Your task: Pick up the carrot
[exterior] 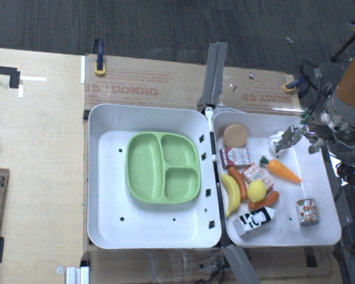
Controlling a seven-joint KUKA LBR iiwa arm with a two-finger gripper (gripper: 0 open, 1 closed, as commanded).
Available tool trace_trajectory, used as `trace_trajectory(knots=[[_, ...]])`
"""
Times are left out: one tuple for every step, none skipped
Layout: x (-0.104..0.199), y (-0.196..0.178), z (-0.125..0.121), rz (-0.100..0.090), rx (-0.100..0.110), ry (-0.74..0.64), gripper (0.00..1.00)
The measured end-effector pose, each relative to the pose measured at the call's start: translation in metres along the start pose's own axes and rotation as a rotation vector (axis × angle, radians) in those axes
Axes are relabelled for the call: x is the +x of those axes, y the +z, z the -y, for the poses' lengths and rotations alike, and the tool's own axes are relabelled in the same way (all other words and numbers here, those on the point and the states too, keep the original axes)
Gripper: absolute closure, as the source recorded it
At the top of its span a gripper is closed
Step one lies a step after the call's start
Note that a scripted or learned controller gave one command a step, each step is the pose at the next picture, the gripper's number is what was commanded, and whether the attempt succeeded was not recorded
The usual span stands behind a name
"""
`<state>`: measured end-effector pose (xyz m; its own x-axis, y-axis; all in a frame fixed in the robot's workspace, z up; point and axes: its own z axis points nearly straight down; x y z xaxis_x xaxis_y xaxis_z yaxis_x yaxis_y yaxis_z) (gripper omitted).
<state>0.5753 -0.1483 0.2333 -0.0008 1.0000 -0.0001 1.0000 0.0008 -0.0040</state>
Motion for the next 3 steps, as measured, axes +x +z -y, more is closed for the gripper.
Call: trace_trajectory(knots=[[-0.053, 0.140, -0.011, -0.002, -0.006, 0.116, 0.00], [-0.053, 0.132, -0.011, -0.001, -0.004, 0.119, 1.00], [-0.051, 0.066, -0.036, 0.001, -0.004, 0.100, 1.00]])
